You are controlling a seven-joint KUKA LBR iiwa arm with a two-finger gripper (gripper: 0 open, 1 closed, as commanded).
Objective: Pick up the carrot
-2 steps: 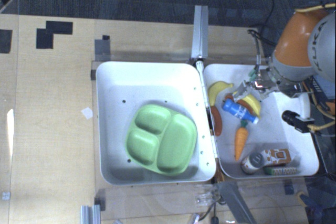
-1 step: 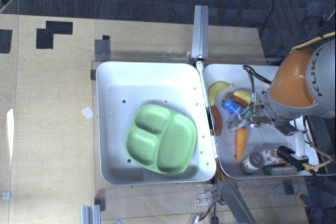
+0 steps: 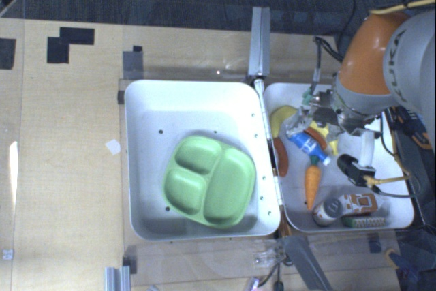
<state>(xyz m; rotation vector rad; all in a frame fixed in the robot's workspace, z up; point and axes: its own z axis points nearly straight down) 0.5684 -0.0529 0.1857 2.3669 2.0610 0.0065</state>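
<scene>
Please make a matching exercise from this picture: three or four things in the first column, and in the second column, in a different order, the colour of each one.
Things:
1. carrot
2. divided tray
3. bottle
4. band above the arm's wrist

Descriptions:
A. green, in the left bin
B. orange, outside the bins
C. blue, in the right bin
D. orange, in the right bin

Pairs: 1-D, 2-A, 3-C, 4-B

Even overhead light, soft shadows (slightly blurry throughout).
</scene>
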